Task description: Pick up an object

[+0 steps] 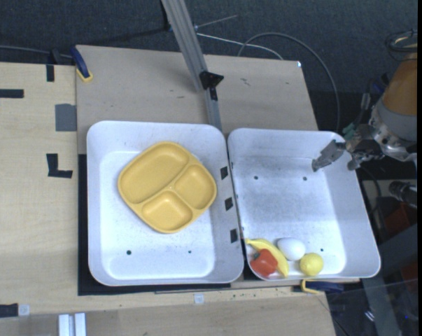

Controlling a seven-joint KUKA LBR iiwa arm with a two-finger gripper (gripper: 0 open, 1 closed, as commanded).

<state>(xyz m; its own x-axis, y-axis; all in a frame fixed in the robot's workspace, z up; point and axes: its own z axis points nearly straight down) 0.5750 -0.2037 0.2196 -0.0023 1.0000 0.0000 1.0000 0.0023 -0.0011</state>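
Several small items lie in the near corner of the right bin (pixel 294 187): a yellow banana (pixel 276 256), a red fruit (pixel 264 263), a white egg (pixel 290 247) and a yellow ball-like fruit (pixel 311 264). A yellow divided plate (pixel 167 186) sits in the left bin (pixel 102 208). My gripper (pixel 339 159) hangs over the far right edge of the right bin, well away from the items. It is open, and nothing sits between its two dark fingers (pixel 324 159).
A grey metal pole (pixel 190 40) slants down from the top to the bins' shared far edge. A cable (pixel 280 44) loops on the bench behind the right bin. The wooden bench (pixel 29 152) extends to the left.
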